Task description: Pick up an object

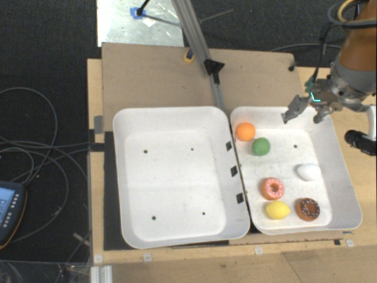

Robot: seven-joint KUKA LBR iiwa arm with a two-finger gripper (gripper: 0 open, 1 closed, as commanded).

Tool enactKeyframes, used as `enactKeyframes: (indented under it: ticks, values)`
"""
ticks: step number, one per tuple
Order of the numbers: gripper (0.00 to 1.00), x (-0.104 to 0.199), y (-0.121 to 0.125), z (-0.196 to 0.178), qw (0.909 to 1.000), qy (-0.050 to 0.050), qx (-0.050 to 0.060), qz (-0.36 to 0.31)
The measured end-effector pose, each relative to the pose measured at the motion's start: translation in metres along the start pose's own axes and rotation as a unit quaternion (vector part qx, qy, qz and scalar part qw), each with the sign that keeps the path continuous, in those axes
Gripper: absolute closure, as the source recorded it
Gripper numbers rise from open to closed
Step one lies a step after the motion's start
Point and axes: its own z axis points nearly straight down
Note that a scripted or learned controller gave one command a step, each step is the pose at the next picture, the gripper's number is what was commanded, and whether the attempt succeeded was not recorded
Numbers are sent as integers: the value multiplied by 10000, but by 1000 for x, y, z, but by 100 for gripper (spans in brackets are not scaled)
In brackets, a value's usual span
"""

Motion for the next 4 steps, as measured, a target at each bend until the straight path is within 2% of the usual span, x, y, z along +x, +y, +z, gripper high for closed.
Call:
enactKeyframes:
  ticks: [1, 2, 4]
  values:
    - [0, 0, 1, -2, 10000, -4, -20, -1]
    - [0, -2, -9, 51, 10000, -1, 5, 26]
    - [0, -16, -13, 154, 10000, -2, 6, 28]
